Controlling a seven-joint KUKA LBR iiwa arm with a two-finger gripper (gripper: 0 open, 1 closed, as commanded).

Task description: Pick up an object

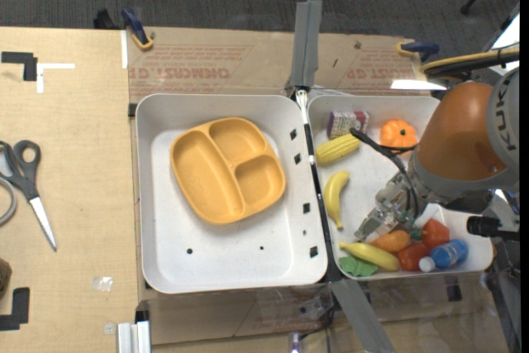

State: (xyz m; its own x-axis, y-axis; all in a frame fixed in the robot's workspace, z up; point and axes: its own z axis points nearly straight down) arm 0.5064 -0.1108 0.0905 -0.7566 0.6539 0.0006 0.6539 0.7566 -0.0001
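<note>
My gripper [376, 221] reaches down into the right bin [364, 182], just above a cluster of toy food at its front edge. Right below it lie a yellow banana [369, 255] and an orange carrot-like piece [392, 241]. A second banana [334, 196] lies to the gripper's left, with a corn cob [337, 148] beyond it. A small orange pumpkin [397, 134] and a purple-labelled can [346, 122] rest at the back of the bin. Nothing is visibly held between the fingers.
A red piece [416, 257], a blue bottle [444, 255] and a green piece [356, 267] crowd the right bin's front corner. The left bin [157, 202] holds a yellow divided plate [228, 169]. Scissors [30, 188] lie on the bench at far left.
</note>
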